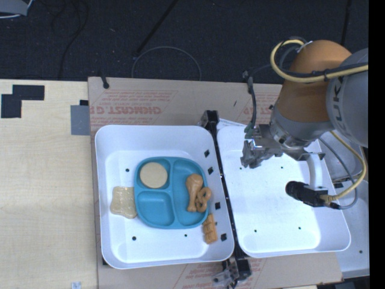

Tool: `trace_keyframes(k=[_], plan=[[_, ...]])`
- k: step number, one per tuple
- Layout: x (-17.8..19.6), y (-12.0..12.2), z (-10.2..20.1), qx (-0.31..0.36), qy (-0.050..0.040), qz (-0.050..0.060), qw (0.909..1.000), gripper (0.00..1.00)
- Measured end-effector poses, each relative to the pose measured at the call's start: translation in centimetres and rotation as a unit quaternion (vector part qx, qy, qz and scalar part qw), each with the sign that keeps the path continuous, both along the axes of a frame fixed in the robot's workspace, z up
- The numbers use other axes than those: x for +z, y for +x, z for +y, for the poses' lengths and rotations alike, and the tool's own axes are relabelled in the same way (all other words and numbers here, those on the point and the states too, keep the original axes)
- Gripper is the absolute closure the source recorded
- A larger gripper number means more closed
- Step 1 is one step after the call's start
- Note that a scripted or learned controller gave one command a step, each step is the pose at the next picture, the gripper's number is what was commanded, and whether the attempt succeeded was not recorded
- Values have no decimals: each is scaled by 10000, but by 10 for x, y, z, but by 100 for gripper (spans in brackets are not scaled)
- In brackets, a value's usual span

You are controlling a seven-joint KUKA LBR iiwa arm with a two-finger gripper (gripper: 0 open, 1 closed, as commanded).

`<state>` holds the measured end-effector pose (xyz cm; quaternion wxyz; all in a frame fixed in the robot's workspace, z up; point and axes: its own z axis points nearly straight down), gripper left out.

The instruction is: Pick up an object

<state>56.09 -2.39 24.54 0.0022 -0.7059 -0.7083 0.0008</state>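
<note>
Drumstick (194,192) on blue tray (157,212) lies top-to-bottom.

2 bins sit side by side mid-frame. In the left bin (114,245), a tray (157,212) holds a disc (153,174) and pretzel (198,192); toast (123,201) lies at its left.

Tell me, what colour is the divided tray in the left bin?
The divided tray is blue, seen clearly in the camera view.
</note>
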Motion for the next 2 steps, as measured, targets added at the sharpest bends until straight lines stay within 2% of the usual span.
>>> trace_keyframes(k=[1,2], plan=[[-12,-8,45,1,-3,4,10000,100],[-10,-17,106,10,1,4,10000,100]])
